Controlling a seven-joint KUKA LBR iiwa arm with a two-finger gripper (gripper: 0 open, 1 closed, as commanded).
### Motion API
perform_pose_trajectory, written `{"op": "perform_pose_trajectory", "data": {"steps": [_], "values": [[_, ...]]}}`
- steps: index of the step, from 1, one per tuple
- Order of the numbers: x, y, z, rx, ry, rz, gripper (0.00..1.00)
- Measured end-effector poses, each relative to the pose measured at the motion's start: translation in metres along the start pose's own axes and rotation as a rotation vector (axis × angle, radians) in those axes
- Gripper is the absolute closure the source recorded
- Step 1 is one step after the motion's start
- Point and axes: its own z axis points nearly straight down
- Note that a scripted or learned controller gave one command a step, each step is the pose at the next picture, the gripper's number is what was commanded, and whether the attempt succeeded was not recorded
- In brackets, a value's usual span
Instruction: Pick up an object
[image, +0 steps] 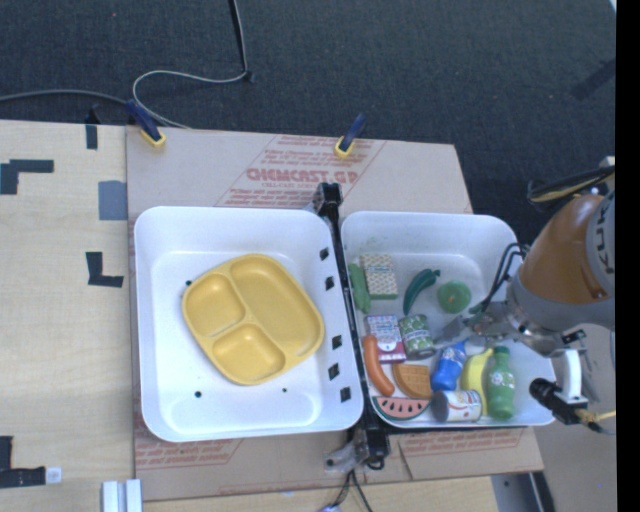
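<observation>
The right bin (430, 228) holds several toy food items. Among them are a green chili (420, 290), a round green fruit (454, 295), a beige cracker block (379, 274), a green can (415, 335) and a red sausage (377, 365). A blue bottle (447, 371), a yellow bottle (473, 372) and a green bottle (500, 382) lie close together at the bin's near right. My gripper (464, 327) reaches in from the right, low over the bin, just above the blue and yellow bottles and right of the green can. Nothing is visibly held.
The left bin (160, 300) holds a yellow divided plate (252, 318). A watermelon slice (400, 407), a bread slice (412, 378) and a white-and-red can (458, 405) crowd the right bin's near edge. A black divider clamp (327, 197) sits between the bins. Cardboard lies beneath both.
</observation>
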Motion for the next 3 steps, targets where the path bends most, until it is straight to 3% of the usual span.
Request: {"op": "perform_pose_trajectory", "data": {"steps": [2,3], "values": [[-0.007,0.015,0.002,0.014,0.008,0.001,0.00],[-0.007,0.017,-0.007,0.009,0.006,0.000,1.00]]}}
